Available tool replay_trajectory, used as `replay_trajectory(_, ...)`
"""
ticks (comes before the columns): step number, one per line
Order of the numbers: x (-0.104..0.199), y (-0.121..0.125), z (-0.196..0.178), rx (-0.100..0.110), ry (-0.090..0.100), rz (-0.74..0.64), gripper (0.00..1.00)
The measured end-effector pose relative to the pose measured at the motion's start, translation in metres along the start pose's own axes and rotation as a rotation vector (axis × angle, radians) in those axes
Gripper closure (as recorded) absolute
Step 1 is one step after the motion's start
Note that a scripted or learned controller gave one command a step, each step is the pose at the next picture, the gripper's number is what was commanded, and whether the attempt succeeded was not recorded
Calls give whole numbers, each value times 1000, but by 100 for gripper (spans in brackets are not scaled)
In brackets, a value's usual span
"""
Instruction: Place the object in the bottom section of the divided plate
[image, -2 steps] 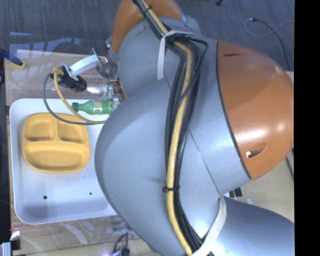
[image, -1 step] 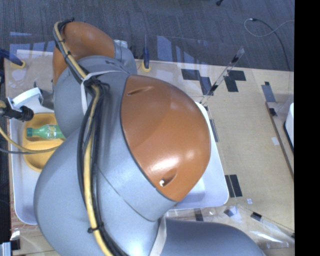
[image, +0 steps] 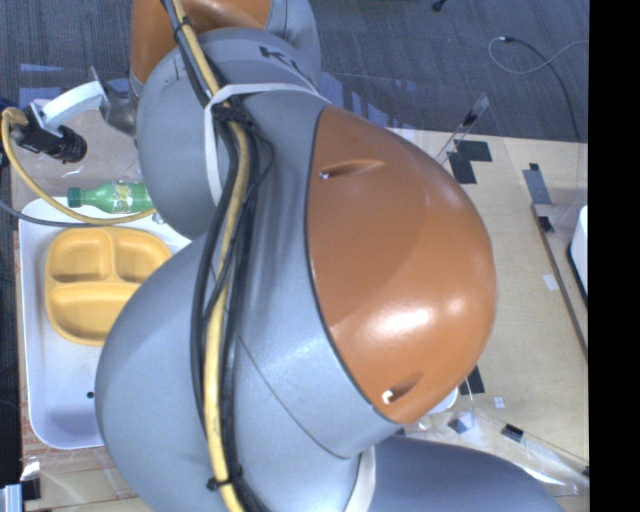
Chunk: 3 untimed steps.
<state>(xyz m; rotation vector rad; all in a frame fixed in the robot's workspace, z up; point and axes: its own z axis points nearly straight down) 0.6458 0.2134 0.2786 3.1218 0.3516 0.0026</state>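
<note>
Most of your view is taken up by the arm (image: 300, 300), its grey body and big orange cover crossing the frame, with a yellow cable (image: 222, 260) and black cables running down it. You cannot tell from here whether the gripper is open or closed, or whether it has anything. Left of the arm you can see the white bin (image: 50, 400); a yellow divided plate (image: 95, 285) lies inside it. A green bottle (image: 112, 199) lies on its side just beyond the plate, at the bin's far edge.
</note>
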Motion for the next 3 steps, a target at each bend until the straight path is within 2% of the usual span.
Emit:
replay_trajectory(1,-9,-8,150,-1,-9,15,100)
replay_trajectory(2,-27,-12,94,3,-7,-92,100)
replay_trajectory(3,-9,-9,76,3,-7,-163,100)
